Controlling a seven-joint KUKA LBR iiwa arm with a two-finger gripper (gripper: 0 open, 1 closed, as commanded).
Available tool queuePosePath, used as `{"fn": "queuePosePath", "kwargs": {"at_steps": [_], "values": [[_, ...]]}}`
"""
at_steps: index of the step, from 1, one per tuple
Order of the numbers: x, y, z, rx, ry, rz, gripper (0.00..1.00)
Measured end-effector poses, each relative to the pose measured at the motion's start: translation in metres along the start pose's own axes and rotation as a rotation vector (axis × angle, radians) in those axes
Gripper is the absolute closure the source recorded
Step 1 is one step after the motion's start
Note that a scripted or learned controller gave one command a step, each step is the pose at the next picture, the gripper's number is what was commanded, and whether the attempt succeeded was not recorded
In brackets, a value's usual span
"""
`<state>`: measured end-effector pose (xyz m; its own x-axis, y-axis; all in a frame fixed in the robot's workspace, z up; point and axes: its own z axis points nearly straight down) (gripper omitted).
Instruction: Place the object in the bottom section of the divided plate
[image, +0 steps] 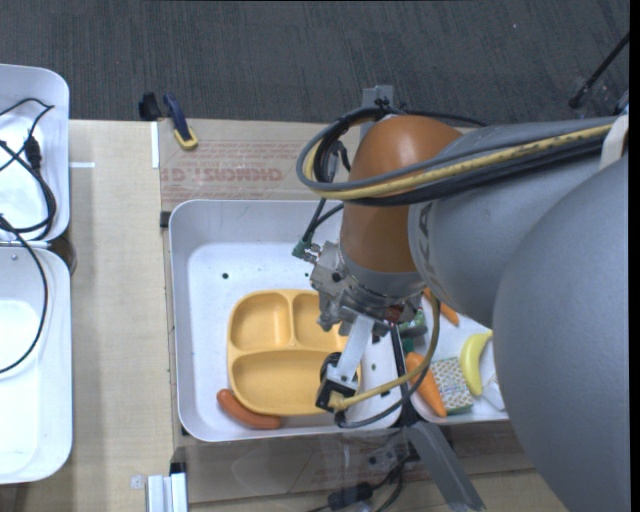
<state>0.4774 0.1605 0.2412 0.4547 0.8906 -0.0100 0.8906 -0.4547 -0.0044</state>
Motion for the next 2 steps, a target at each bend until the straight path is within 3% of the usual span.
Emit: {"fn": "queuePosePath", "kwargs": {"at_steps": [1,2], "values": [[0.023,-0.012,0.030,0.000,0.003,0.085,1.00],[0.024,-0.001,0.015,-0.003,0.004,-0.007,1.00]]}}
